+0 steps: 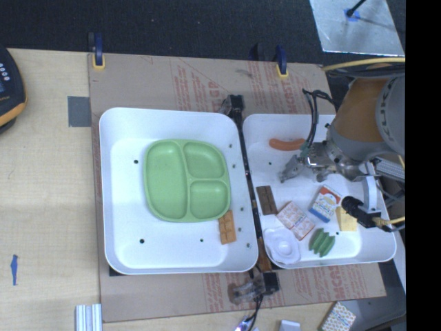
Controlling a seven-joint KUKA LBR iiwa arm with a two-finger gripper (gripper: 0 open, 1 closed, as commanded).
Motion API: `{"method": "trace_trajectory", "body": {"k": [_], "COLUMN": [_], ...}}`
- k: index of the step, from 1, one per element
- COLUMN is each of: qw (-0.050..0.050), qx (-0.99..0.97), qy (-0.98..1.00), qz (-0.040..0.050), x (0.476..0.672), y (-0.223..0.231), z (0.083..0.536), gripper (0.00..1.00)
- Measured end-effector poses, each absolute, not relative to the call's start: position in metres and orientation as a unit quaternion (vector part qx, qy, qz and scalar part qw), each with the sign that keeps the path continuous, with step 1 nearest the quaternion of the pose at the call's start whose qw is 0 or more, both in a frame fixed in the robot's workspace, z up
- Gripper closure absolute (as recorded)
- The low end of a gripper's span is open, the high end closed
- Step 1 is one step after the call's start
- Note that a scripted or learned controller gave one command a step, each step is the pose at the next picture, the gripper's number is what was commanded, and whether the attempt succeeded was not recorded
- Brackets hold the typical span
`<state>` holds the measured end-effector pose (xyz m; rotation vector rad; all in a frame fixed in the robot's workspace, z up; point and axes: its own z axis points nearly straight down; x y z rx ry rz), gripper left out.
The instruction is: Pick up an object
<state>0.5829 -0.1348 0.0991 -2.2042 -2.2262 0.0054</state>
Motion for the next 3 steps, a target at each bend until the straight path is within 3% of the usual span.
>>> {"method": "trace_trajectory", "body": {"k": [1, 2, 3], "qw": [0.004, 0.001, 0.0], "qx": [-0.709, -0.705, -0.699], "qy": [-0.705, -0.71, -0.715], "qz": [0.0039, 0.0015, -0.0042], "x": [0.472, 0.478, 0.493], "y": [-0.203, -0.199, -0.044], "z": [0.095, 0.106, 0.196], "gripper": [0.0, 1.0, 1.0]}}
